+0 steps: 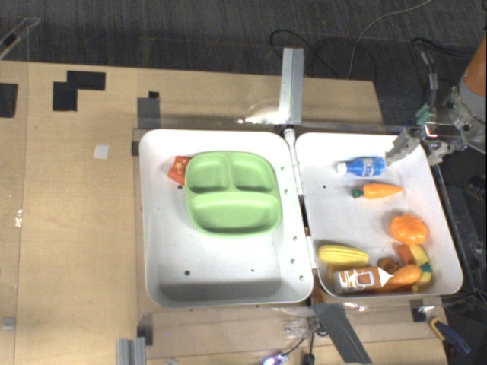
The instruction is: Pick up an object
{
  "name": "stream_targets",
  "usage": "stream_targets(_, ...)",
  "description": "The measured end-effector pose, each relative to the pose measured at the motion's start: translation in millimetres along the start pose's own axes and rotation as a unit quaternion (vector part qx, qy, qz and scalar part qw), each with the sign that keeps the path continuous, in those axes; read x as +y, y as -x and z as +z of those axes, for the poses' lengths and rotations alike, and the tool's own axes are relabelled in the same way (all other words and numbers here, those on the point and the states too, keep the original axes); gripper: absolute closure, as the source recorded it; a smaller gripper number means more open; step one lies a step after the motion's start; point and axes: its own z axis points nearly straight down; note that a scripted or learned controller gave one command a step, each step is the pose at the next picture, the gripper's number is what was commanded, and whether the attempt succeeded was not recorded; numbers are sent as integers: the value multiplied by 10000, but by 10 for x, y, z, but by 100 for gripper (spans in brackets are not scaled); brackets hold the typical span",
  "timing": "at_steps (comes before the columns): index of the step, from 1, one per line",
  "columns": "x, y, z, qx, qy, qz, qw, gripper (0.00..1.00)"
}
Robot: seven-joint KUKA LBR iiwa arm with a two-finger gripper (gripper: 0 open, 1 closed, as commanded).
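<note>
Beside the blue bottle, at the right bin's far corner, we see the tool; its state we cannot tell; pale wooden worktop, dark carpet beyond

A pale wooden bench is filling the left and middle of the frame, carrying black stepped patches in its upper left and a small grey square lying a little below them. Two shallow white bins are sitting side by side on it, the left bin at the centre and the right bin touching it toward the lower right, with an upright grey metal post standing just above their seam. Dark carpet is running across the top, and a thin pale cable is trailing over it at the upper right.
</note>
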Motion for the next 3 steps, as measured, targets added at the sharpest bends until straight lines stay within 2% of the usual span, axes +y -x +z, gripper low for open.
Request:
stream_targets(1, 18, -14, -117, 0, 28, -29, 10000, 100)
stream_targets(2, 404, -233, 1840, 2, -7, 439, 9990, 100)
stream_targets(3, -47, -918, 992, 9, -3, 2444, 9697, 100)
